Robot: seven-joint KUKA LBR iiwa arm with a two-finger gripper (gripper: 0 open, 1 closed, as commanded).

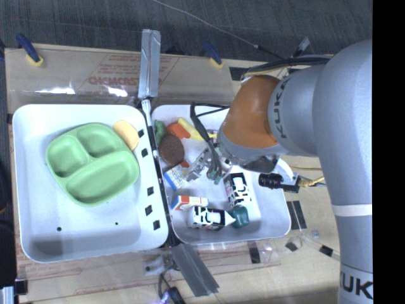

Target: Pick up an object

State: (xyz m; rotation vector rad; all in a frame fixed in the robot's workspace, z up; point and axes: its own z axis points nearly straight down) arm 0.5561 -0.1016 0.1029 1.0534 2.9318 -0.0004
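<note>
Landmark: brown round piece (171,149), lying in the right bin (272,223) close to the wall shared with the left bin (38,220). Both bins sat on the worktop (76,68).

Hand (207,164) was low in the right bin, just right of and slightly below the brown round piece, over the clutter. Open or closed: could not tell, and what it touched could not be told either. Arm (329,106) came in from well right of the brown piece.

Objects to pick were all in the right bin around the brown piece:
- orange piece (178,131) just above it, touching or nearly so
- green piece (160,130) above-left, by the wall
- yellow strip (192,128) above-right
- blue-and-white packet (173,180) just below
- red-and-white carton (190,202) further below
- black-and-white block (209,217) below-right, beside the carton
- second black-and-white block (238,189) further right, past the hand
- teal piece (241,217) lowest right, next to the first block

Left of the brown piece, across the wall: yellow lump (126,133) at the edge of a green divided plate (95,182) in the left bin.
</note>
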